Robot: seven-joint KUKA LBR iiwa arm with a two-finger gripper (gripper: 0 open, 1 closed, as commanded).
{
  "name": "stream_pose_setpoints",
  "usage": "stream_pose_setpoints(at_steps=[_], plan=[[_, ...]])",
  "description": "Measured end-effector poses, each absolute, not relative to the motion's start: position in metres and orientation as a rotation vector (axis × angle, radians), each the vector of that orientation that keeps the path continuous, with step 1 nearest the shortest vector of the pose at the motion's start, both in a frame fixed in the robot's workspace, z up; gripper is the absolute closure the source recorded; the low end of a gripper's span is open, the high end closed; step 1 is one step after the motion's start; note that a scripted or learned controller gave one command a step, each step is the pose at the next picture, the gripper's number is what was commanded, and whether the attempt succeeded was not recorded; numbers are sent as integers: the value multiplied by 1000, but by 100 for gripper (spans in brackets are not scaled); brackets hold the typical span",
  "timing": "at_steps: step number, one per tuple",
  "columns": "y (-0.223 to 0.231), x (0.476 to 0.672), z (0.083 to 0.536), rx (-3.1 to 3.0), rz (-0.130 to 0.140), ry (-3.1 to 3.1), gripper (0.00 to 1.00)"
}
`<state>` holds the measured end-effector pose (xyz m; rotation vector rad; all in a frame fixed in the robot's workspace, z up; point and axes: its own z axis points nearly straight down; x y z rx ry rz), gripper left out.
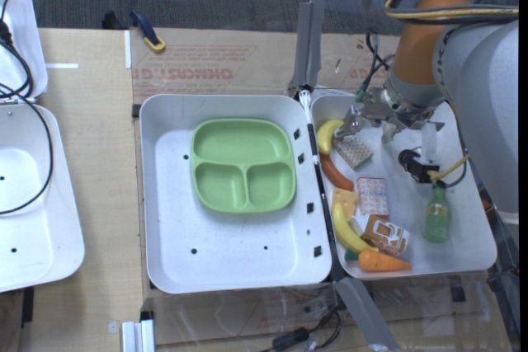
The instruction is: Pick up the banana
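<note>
Pincer (pixel 360 121) low in right bin (pixel 470 247), near its far-left corner; fingers blurred, cannot tell if open or closed. Banana (pixel 327 134) just beside pincer, against left wall, partly hidden by grey mesh item (pixel 356 150). Second banana (pixel 346 228) lies nearer front. Left bin (pixel 165 202): green tray (pixel 243 164), free floor around it.
</note>
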<state>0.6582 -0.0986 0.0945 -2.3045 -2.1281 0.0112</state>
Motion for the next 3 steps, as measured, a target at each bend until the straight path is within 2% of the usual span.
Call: stream_pose_setpoints(at_steps=[3], plan=[[-96,657,94,-2496,17,-1889,0]])
